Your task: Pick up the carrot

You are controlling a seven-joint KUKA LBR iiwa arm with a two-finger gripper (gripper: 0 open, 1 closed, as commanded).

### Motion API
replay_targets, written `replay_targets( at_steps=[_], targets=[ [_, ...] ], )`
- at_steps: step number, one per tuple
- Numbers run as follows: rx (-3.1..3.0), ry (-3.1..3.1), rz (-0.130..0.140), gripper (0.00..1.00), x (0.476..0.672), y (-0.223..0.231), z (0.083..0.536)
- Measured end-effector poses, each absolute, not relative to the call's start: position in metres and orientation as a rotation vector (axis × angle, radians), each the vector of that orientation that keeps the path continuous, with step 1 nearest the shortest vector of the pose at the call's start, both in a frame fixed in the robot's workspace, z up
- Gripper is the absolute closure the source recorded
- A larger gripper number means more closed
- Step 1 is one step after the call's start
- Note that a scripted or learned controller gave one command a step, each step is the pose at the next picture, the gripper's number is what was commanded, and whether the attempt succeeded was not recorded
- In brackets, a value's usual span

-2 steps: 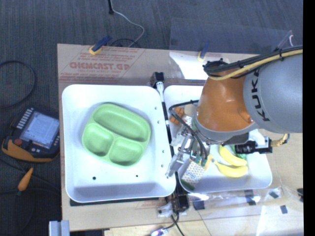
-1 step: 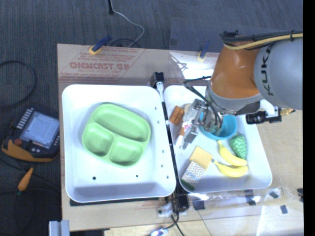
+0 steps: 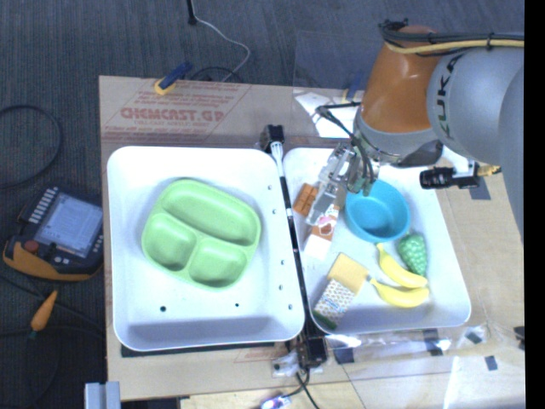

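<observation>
On the left we see a handheld pendant (image 3: 55, 233) on the floor. The cardboard (image 3: 179, 113) reads "CHEMCAST GP". The left bin (image 3: 136, 313) holds a green divided plate (image 3: 202, 233). In the right bin (image 3: 443, 301), the carrot (image 3: 305, 199) lies by the left wall, just beside the jaws (image 3: 334, 196); we cannot tell how wide they stand. Beyond sit a blue bowl (image 3: 377, 213) and banana (image 3: 396, 281). The arm (image 3: 477, 92) shows "KUKA".
</observation>
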State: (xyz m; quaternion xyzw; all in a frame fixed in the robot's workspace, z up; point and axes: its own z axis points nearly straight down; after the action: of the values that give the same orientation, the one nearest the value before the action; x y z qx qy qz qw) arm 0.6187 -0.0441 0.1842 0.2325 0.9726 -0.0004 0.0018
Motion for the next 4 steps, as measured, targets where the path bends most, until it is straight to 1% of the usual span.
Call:
replay_targets(
  at_steps=[1, 2, 3, 4],
  targets=[
    [0.632, 3.077, 0.002, 0.0, 0.576, 0.012, 0.188],
    [0.695, 3.052, -0.001, 0.0, 0.604, -0.041, 0.256],
    [0.564, 3.098, -0.002, 0.0, 0.596, -0.001, 0.181],
    [0.13, 3.126, -0.005, 0.0, 0.605, -0.058, 0.32]
  ],
)
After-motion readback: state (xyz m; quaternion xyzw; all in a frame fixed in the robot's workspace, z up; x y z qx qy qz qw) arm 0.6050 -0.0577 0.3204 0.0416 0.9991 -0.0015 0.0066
